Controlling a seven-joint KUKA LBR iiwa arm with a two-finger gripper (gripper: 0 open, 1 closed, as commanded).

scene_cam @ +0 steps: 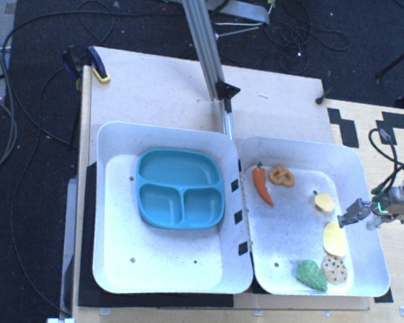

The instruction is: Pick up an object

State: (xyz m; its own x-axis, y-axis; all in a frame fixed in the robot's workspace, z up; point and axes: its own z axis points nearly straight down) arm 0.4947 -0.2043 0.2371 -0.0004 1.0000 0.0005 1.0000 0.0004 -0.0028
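Two shallow white bins sit side by side on a pale wooden bench. The left bin [106, 255] carries a blue divided tray [181, 189] with three compartments, lying in the bin's upper middle part.

The right bin [296, 156] holds all the small items. Near its upper left corner lies an orange carrot [262, 185], slanted, its green top toward the far edge, and just beside it to the right is a brown pretzel [282, 176]. Toward the right wall sits a small yellow piece [324, 202], perhaps a slice of banana or cheese; the view is too coarse to say. Closer to the near edge is a pale yellow oval [335, 240], possibly a lemon or potato. By the near right corner lie a speckled cookie [334, 269] and, touching or just beside it on the left, a green leafy piece [311, 274].

The gripper [352, 214] reaches in over the right wall of the right bin, hanging between the small yellow piece and the pale oval. Nothing shows between its dark tips, and how far apart they stand cannot be told.
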